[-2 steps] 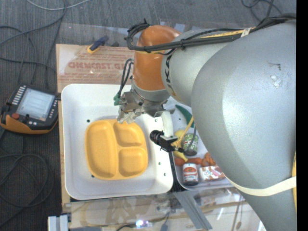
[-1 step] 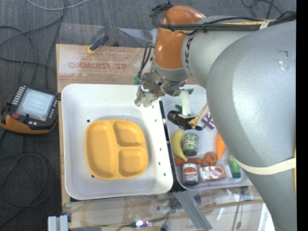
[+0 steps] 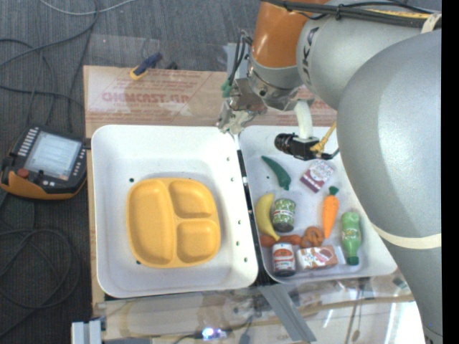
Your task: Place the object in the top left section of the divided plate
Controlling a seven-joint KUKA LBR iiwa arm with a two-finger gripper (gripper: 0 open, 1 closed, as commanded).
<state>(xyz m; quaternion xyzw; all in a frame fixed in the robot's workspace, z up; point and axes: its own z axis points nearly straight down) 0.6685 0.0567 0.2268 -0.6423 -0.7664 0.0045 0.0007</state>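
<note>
While the gripper [image 3: 231, 122] hovers, the divided plate [image 3: 173, 221] sits bare.

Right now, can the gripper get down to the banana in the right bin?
Probably yes. The banana lies uncovered near the bin's left wall, though a green-topped jar sits close beside it. The gripper hovers above the bins' far edge.

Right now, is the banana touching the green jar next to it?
Touching. The camera view shows the banana lying against the green jar's left side, no gap between.
</note>
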